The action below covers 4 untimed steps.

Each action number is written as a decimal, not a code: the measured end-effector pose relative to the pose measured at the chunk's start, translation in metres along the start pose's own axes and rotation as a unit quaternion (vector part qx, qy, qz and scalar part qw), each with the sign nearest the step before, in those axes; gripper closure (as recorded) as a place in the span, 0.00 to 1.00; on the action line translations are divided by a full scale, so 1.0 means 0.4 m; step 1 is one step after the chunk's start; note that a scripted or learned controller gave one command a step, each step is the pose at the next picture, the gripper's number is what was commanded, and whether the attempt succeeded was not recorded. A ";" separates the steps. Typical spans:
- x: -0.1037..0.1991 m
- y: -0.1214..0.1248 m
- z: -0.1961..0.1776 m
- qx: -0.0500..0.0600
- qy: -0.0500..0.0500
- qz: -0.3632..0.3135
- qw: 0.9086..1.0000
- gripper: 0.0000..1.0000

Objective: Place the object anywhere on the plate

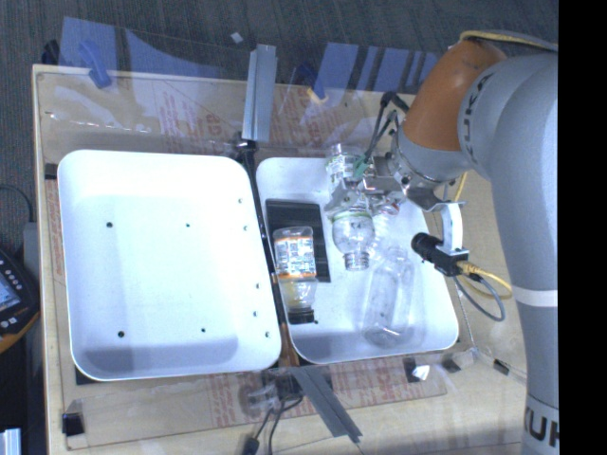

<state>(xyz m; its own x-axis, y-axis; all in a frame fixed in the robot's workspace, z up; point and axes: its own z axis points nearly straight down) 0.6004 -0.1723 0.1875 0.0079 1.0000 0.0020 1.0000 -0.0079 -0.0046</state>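
My gripper (357,195) hangs over the upper middle of the right bin (432,335). Just below it a clear plastic bottle (353,237) stands or tilts, cap end toward the gripper; I cannot tell whether they touch. A flat black plate (285,214) lies along the bin's left side. A small bottle with an orange label (294,254) rests on the plate, and its lower end reaches past the plate's edge. A second, larger clear bottle (383,300) lies on the bin floor toward the front right.
The left bin (152,263) sits beside the right one, their rims meeting at a narrow ridge. A metal bar (256,93) stands behind the bins. A black connector with a yellow cable (441,252) hangs off the wrist over the right bin's right rim.
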 end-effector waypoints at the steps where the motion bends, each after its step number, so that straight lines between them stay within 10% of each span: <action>1: 0.223 -0.067 -0.139 -0.001 -0.001 -0.038 0.999 1.00; 2: 0.431 0.002 -0.234 0.000 -0.001 0.013 1.000 1.00; 3: 0.589 -0.055 -0.258 0.001 -0.001 0.078 0.997 1.00; 4: 0.568 -0.102 -0.352 -0.002 -0.001 0.012 1.000 1.00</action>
<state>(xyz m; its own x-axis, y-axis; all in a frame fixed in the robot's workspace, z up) 0.5620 0.0549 0.3290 0.0310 0.9995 -0.0011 0.9995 -0.0310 -0.0003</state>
